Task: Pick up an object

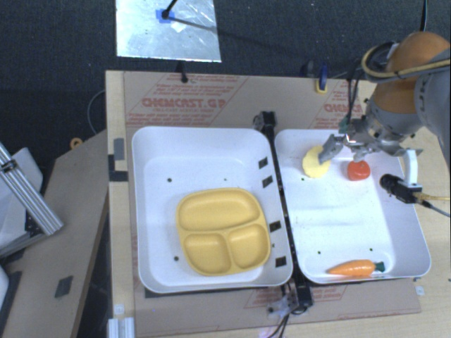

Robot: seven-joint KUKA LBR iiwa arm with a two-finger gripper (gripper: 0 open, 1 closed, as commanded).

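Lemon: pale yellow, rounded, likely pick target; sits in upper left part of right bin, just beside gripper.

Left to right:

- Left bin: holds yellow tray, three compartments, flat on floor, lower centre. Too broad and flat for two-finger pinch; poor candidate.
- Divider between bins: black clips along shared rims, presumably to keep bins from sliding apart.
- Right bin: three small items, well apart from each other, so each approachable without crowding.
 - Lemon upper left, near divider side.
 - Tomato: red, small, just right of lemon, below wrist.
 - Carrot: orange, green tip toward right, lying along near wall at bottom. Wall proximity likely hampers grasp there.
- Gripper: low over upper part of right bin, tilted toward lemon. One finger visibly touches or overlaps lemon's upper right edge; second finger not separable from wrist clutter. Open or closed: cannot tell. No item seen between fingers, so no hold claimed.
- Arm: enters from right, orange band above wrist, cables trailing.

Judgement: approach or early grasp phase, nothing lifted. Rounded lemon may roll away under off-centre contact. Next move calls for centring over lemon before closing.
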